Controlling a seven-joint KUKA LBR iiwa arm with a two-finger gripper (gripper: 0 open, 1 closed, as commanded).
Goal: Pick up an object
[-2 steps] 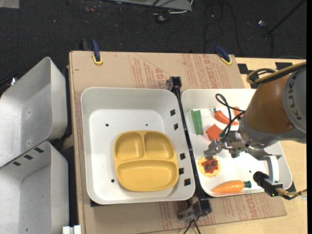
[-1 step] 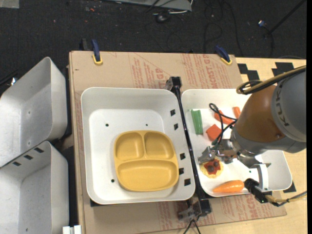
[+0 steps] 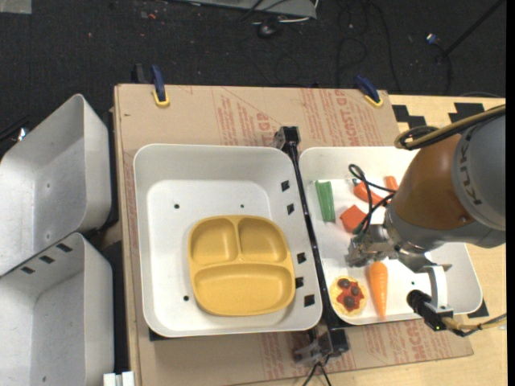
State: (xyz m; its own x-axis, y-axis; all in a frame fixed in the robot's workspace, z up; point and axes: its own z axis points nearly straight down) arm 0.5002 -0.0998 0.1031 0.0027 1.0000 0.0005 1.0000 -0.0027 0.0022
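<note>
Your gripper hangs over the right bin, just above the carrot. You cannot tell its state; centre over the carrot before descending.

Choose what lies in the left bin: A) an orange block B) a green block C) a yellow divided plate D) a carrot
C: the yellow divided plate sits in the left bin, while the carrot, the green block and the orange block all lie in the right bin.
</note>
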